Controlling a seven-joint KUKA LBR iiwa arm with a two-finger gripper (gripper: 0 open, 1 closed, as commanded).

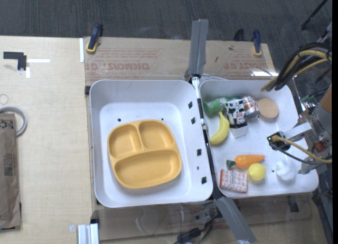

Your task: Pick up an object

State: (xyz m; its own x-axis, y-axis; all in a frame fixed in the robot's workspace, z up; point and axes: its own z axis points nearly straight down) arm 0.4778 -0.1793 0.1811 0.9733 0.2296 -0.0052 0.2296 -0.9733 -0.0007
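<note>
We are looking down on the right bin [296, 187], and the arm's gripper [282, 143] is hanging at that bin's right side, cables looping around it. We cannot tell how its working end is set; the shapes there are too dark and tangled. Nothing is showing pinched in it. Just below the gripper, a crumpled white object [285, 171] is lying near the bin's lower right corner. Left of that, a yellow lemon [256, 172] is sitting just beside an orange carrot [248, 160], with a small red packet [234, 180] at the bin's lower left. Along the bin's left wall we are seeing a banana [221, 129], and by its upper wall a green item [214, 105], a black-and-white carton [237, 112] and a tan disc [268, 109].
</note>
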